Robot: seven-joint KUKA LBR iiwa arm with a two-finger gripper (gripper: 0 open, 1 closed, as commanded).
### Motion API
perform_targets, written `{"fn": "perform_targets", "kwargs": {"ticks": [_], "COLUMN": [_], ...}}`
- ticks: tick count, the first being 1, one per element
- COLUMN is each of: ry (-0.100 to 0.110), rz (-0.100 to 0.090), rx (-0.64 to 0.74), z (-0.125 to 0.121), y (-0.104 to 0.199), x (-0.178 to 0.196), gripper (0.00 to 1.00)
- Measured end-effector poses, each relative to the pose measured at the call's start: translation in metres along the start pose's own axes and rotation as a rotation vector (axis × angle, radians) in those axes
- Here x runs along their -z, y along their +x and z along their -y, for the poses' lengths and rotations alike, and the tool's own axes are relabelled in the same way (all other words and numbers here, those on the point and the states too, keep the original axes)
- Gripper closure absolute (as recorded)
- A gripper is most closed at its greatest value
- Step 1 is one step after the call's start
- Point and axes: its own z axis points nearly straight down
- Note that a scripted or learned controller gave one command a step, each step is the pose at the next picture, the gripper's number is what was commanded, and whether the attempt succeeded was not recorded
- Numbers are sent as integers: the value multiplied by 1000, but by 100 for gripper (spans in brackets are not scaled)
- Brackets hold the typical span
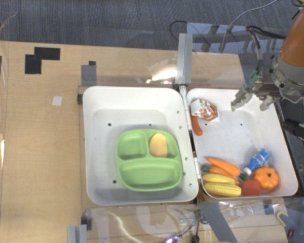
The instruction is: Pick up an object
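Orange carrot [224, 165] sits at five o'clock in the right bin [253, 130]. The gripper [252, 100], open and empty, should drop straight down.

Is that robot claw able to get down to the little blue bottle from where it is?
Probably yes: the gripper hangs open above the right bin, with bare floor between. The blue bottle lies atop the pile.

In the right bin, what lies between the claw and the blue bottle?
In the camera view, only bare white bin floor lies between the open claw and the blue bottle. The snack packet sits off to the side.
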Motion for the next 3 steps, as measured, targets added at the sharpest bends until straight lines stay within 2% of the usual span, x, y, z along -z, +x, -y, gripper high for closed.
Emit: {"fn": "perform_targets", "kwargs": {"ticks": [1,2,3], "ry": [2,-13,-20], "rz": [-1,2,1], "rx": [99,271,272], "z": [25,89,86], "y": [-25,-12,-11], "x": [-132,-194,-182], "gripper": [0,0,100]}}
